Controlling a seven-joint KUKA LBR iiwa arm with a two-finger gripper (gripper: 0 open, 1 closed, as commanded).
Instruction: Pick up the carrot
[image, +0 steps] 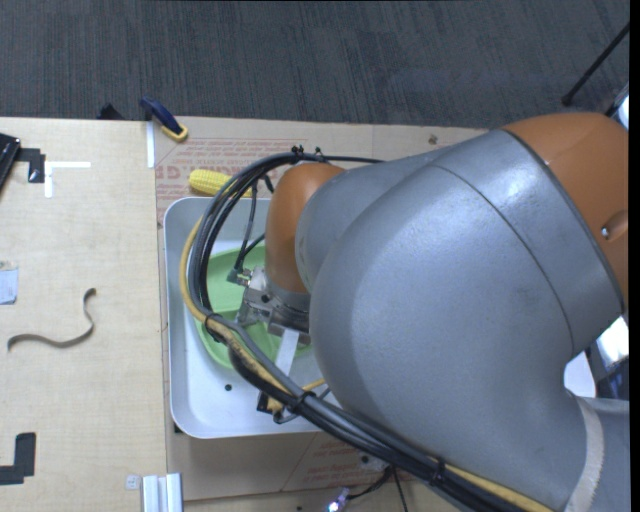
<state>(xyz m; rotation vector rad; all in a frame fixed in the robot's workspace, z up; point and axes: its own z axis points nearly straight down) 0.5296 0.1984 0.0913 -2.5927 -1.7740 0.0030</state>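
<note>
My grey arm (450, 320), with its orange band (290, 225), reaches down into the left white bin (190, 400). The gripper (272, 318) hangs low over a light green plate (222, 275) that lies in this bin. Wrist and gripper body sit right above the plate's right half. The bulk of the arm hides the bin's right side and everything further right.
A yellow corn cob (207, 181) lies just beyond the bin's far rim. A blue and yellow clamp (165, 118) sits at the bench's far edge. Black and yellow cables (205, 250) loop over the bin's left part. A thin dark squiggle (60, 335) lies on the wooden surface at left.
</note>
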